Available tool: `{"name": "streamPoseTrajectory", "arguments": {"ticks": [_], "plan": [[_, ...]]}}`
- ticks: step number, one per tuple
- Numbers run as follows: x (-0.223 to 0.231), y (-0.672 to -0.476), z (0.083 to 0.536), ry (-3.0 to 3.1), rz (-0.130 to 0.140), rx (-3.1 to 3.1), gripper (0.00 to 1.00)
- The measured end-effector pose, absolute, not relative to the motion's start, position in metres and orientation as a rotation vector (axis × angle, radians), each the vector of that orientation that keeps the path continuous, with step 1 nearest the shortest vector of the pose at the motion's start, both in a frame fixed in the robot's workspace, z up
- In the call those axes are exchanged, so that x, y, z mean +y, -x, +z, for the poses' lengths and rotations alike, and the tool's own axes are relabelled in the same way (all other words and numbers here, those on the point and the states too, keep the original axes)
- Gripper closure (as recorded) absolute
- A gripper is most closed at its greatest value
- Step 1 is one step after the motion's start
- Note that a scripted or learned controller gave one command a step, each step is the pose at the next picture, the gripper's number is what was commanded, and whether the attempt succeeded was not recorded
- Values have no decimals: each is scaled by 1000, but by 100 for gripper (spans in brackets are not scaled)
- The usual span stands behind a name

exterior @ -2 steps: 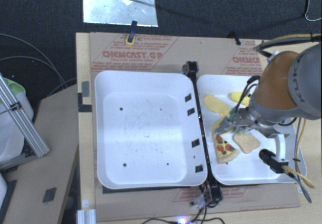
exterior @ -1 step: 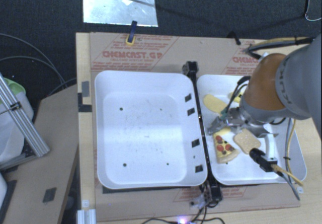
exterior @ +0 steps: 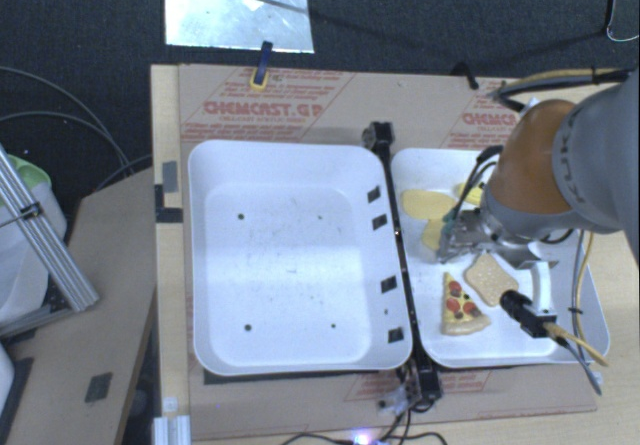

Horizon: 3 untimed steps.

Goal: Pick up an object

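Note:
The right bin (exterior: 430,348) holds toy food. A yellow oval piece (exterior: 427,202) lies near its back left, with a pale yellow block (exterior: 433,234) just in front of it. A tan bread slice (exterior: 491,278) and a pizza slice (exterior: 461,307) lie toward the front. My gripper (exterior: 452,236) reaches down from the right, over the pale yellow block and beside the bread slice. The arm's orange band (exterior: 528,165) and grey wrist cover much of the bin's right side.
The left bin (exterior: 215,168) stands beside the right one, with a black divider strip (exterior: 392,243) between them. Cables (exterior: 575,338) trail along the right bin's front right corner. Cardboard (exterior: 290,103) lies under both bins.

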<state>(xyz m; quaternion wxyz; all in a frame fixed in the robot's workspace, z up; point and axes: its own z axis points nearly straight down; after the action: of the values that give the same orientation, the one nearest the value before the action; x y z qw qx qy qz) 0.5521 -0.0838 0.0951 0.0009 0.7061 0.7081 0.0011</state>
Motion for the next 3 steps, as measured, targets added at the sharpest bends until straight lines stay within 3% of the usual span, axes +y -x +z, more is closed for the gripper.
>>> {"name": "streamPoseTrajectory", "arguments": {"ticks": [1, 2, 3], "plan": [[-1, -532, 189, -2208, 9, 2231, 100], [89, -490, 329, -2200, 24, 2234, 100], [2, -499, 473, -2216, 22, 2205, 100]]}}
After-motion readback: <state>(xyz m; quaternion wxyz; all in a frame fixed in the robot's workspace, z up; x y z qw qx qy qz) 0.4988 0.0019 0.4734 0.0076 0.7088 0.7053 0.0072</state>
